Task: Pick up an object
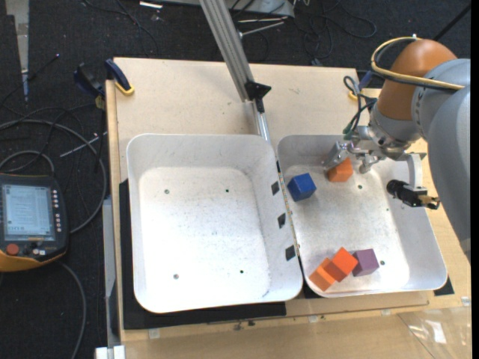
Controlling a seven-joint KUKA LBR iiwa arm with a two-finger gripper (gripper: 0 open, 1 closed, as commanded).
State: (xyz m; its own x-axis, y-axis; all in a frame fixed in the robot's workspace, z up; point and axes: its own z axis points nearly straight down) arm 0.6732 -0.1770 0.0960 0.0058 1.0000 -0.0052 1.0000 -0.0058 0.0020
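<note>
On wooden bench [187,99], two white bins [202,223], dark cabled floor [52,126]

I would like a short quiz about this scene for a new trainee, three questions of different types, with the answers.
1. True or false: all the blocks lie in the right bin.
2. Which block is nearest the gripper? A) purple block B) blue block C) small orange block
3. What touches the purple block?

Key: 1. true. 2. C. 3. The large orange block, on its left side.
</note>
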